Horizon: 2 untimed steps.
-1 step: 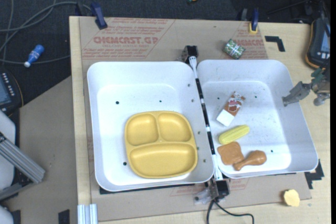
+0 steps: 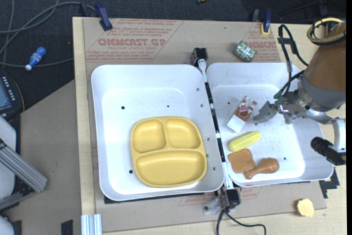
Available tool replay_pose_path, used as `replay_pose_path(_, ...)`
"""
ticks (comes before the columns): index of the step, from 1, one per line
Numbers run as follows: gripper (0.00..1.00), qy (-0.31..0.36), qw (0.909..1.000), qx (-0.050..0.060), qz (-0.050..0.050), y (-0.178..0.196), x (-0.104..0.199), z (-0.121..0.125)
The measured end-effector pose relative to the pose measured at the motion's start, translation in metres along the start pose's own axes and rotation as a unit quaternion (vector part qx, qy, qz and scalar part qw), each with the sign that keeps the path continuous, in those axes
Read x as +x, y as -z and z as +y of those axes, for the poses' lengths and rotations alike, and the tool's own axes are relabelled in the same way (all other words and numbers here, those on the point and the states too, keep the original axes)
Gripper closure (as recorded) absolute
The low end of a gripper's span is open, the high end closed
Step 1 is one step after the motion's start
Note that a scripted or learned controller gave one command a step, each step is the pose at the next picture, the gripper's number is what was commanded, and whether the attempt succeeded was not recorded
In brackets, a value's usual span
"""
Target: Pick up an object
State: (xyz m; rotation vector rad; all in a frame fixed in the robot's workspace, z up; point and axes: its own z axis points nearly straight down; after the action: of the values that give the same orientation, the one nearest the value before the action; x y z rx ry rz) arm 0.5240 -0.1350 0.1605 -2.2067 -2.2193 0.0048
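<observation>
Hand (image 2: 268, 113) hovers low in the right bin (image 2: 291, 77), honestly can't tell its grip, just beside the red-and-white packet (image 2: 246, 108), above the corn (image 2: 245, 140).

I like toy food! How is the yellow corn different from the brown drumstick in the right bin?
The corn is yellow; the drumstick is brown. The corn is a plain stubby cylinder, while the drumstick has a fat end narrowing to a thin handle. The corn lies nearer the middle of the right bin; the drumstick lies closer to its front edge. Both lie flat in that bin, tilted much the same way.
</observation>
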Motion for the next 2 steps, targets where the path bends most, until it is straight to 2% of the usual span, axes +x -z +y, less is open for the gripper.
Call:
replay_pose_path(1,0.0,-0.001,1.0,-0.001,-0.001,-0.069,0.042,0.004)
replay_pose_path(2,0.0,-0.002,1.0,-0.007,-0.004,-0.076,0.021,0.045)
